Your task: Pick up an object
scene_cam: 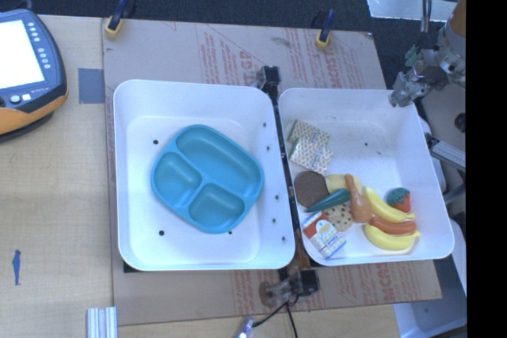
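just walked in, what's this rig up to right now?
Pick attempt, not yet started on any object. The gripper sits at the far right corner of the right bin, above its rim, holding nothing. That bin holds the toy clutter: a banana, a hot dog, a brown patty, a patterned packet and a small carton. The left bin holds a blue divided plate.

Both bins (198, 95) look like smooth white plastic with a slight sheen. The blue tray (207, 178) is smooth, moulded plastic, softly glossy. The bananas (388, 225) look like shiny toy plastic. The packet (310, 145) seems crinkled foil or paper. Matt brown cardboard (230, 51) lies on the pale wood-grain tabletop (47, 202).
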### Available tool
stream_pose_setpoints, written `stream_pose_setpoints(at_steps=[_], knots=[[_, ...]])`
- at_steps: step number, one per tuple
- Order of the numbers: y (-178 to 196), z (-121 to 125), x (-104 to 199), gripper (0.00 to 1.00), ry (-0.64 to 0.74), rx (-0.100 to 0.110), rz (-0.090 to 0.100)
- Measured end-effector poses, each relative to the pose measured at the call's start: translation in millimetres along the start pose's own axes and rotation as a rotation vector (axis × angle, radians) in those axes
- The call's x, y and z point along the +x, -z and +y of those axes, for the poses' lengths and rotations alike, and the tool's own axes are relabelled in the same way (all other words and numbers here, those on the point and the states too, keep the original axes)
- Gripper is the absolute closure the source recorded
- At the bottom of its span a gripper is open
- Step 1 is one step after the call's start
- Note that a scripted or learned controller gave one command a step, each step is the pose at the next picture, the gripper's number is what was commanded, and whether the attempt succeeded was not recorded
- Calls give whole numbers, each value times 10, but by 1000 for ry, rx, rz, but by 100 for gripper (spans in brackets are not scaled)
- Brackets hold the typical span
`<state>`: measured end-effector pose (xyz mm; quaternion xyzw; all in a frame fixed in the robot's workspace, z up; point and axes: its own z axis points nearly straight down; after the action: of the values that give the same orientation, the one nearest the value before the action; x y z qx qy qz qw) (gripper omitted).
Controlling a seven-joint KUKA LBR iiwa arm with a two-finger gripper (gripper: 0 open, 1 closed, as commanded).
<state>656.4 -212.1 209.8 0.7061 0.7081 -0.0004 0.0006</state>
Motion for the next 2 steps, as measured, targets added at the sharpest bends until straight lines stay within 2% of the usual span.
stream_pose_setpoints(at_steps=[1,2], knots=[[-584,-1645,127,0,2,6,3],[-160,-1119,4,0,1,3,2]])
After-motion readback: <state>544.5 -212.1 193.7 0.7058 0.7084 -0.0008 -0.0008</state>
